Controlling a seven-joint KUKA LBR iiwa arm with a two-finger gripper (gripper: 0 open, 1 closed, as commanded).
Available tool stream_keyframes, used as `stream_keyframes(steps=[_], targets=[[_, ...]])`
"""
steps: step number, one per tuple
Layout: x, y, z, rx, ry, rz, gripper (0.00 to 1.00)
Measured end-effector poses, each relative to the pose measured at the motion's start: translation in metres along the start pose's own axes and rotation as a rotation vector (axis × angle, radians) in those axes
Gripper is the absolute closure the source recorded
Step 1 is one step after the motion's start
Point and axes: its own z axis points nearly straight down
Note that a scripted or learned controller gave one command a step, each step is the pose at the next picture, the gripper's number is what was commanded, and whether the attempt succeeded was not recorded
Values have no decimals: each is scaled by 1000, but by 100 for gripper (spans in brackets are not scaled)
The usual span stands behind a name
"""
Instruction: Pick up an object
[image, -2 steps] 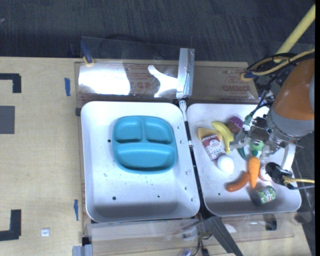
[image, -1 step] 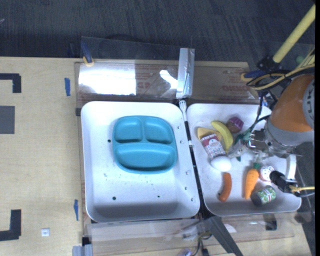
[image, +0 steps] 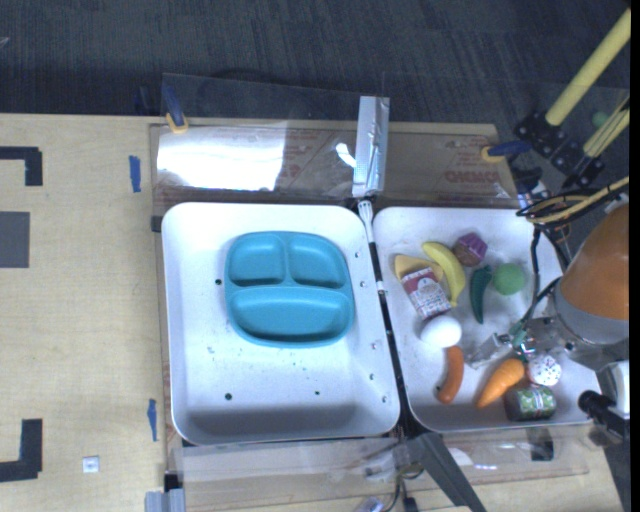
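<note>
The pincer (image: 522, 340) hangs low in the right bin (image: 400, 300); whether it is open or closed cannot be told. Just below it lies a smooth, tapered orange carrot (image: 502, 382), with a glossy white egg (image: 440, 331) off to its left. It should descend squarely, straddling the carrot's narrow width.
</note>
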Motion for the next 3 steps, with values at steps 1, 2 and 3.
stream_keyframes(steps=[1,2,3], targets=[[75,3,-1,-4,1,-178,0],[99,61,-99,-1,2,-3,0],[68,122,-84,5,1,26,0]])
